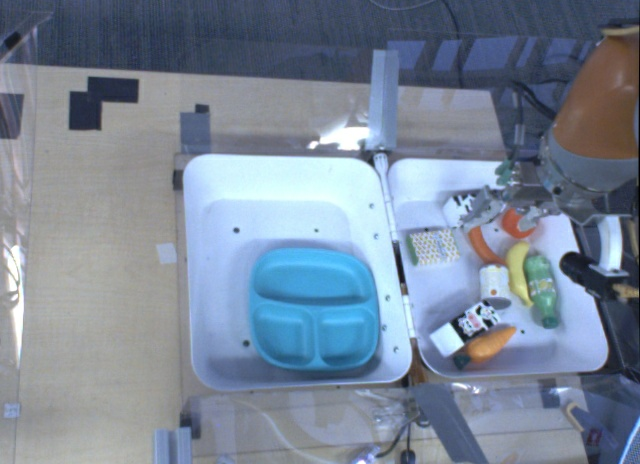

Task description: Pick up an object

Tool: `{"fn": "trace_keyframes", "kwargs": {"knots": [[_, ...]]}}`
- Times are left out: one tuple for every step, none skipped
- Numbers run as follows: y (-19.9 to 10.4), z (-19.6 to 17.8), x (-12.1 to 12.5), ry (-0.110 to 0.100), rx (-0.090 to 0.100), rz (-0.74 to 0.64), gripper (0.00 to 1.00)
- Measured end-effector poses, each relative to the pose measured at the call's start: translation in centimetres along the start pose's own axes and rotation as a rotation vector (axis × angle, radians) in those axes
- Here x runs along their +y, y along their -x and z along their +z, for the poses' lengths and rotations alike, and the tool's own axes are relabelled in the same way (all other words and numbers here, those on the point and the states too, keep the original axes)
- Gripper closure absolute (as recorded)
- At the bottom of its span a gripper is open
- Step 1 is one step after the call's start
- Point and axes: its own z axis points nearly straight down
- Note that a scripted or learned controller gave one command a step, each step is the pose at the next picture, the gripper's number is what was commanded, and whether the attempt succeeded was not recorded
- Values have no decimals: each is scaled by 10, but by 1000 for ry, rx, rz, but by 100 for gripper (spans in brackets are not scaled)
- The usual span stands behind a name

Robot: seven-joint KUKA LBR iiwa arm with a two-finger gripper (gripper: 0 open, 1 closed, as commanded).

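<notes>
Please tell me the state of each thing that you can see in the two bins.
Blue tray: flat, left bin.
Banana: lying, right bin.
Green bottle: lying beside banana.
Carrot: lying, near front wall.
Tool: low over right bin, grasp unclear.

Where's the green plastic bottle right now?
In the camera view, the green plastic bottle lies in the right white bin, near its right wall, right beside the yellow banana and below the gripper.
</notes>
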Motion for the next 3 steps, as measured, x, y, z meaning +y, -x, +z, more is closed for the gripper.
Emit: {"fn": "trace_keyframes", "kwargs": {"knots": [[37, 129, 9, 12, -3, 118, 0], [35, 116, 12, 21, 0, 116, 100], [15, -56, 72, 8, -3, -261, 100]]}}
